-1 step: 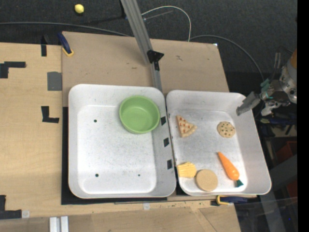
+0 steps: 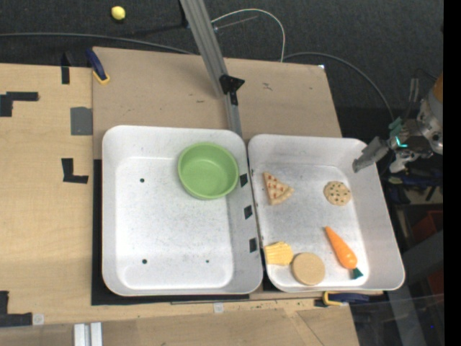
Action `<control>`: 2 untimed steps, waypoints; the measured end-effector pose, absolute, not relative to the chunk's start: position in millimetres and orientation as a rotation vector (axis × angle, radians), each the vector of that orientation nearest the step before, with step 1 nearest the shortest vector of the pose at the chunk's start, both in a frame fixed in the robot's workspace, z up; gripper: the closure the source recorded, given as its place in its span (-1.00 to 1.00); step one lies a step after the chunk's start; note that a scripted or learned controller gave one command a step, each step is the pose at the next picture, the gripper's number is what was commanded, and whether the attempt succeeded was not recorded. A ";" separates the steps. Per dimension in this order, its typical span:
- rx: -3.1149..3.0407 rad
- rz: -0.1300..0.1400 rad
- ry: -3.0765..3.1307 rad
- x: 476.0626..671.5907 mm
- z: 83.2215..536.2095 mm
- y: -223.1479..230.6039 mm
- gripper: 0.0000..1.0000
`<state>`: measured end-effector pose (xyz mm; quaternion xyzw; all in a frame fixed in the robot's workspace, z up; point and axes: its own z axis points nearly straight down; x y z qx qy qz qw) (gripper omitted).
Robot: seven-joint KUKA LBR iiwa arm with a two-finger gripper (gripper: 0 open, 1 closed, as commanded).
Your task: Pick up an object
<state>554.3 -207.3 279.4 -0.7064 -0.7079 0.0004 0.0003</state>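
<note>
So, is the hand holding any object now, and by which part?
Nothing is held. The hand is at the right bin's upper right rim, apart from the cookie and the carrot.

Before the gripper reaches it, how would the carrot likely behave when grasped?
The carrot looks like moulded plastic, so probably stiff and light. Its tapered, rounded body may slip from the fingers or roll. It lies flat in the right bin, apart from other items.

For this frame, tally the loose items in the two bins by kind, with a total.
Bowls: 1, the green bowl in the left bin.
Toy foods: 5, all in the right bin: pizza slice, cookie, carrot, yellow piece, tan round disc.
Total: 6
</note>
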 end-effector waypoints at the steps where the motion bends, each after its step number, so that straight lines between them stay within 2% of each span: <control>1: -2.216 0.006 -2.220 556.0 230.4 -197.8 -1.00; 2: -2.215 0.007 -2.218 554.9 166.0 -192.7 -1.00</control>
